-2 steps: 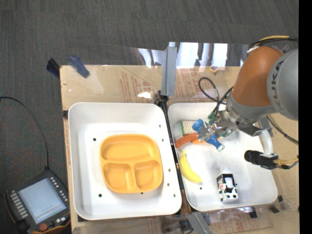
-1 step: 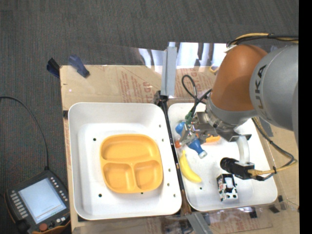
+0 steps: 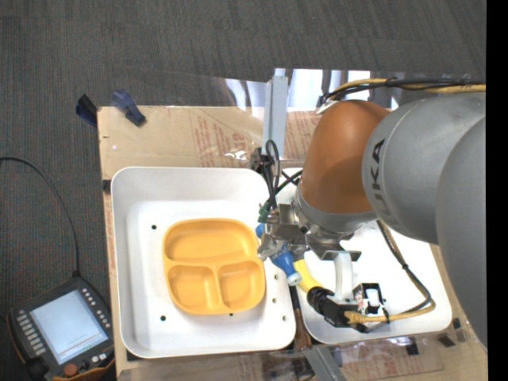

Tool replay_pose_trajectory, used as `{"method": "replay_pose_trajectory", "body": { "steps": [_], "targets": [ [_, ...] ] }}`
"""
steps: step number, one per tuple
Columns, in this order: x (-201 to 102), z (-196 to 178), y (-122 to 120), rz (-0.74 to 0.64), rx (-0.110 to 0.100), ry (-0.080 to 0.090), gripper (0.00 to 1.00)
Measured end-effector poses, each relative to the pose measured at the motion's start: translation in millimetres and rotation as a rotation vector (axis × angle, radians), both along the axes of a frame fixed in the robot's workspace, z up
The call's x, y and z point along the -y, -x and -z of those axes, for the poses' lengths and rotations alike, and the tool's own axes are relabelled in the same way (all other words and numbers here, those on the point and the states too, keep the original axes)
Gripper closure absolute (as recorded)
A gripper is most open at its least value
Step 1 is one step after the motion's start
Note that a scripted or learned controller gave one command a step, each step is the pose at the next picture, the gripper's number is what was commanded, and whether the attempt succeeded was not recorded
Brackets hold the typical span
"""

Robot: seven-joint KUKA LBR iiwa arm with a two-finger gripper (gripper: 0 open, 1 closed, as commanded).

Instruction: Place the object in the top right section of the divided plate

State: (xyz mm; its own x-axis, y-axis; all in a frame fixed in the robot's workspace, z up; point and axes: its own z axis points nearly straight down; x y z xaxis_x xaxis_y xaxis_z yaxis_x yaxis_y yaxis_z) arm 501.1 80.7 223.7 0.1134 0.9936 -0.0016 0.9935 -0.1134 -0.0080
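Observation:
A yellow divided plate (image 3: 213, 274) lies in the left bin (image 3: 135, 213), with one wide section at the far side and two smaller ones at the near side. My gripper (image 3: 275, 243) hangs at the plate's right edge, over the wall between the two bins. A small blue and yellow object (image 3: 284, 263) shows just under the gripper, beside the plate's right rim. The wrist hides most of it, and I cannot tell if it is held or lying there.
The arm's grey and orange body covers most of the right bin (image 3: 413, 292). A teach pendant (image 3: 59, 328) sits on the floor at the lower left. Blue tape scraps (image 3: 127, 105) lie on the cardboard behind the bins.

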Motion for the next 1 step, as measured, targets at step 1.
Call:
{"method": "replay_pose_trajectory", "body": {
  "steps": [1],
  "targets": [
    [-100.5, -22.0, 10.5, -0.084, 0.002, 0.000, 1.00]
  ]
}}
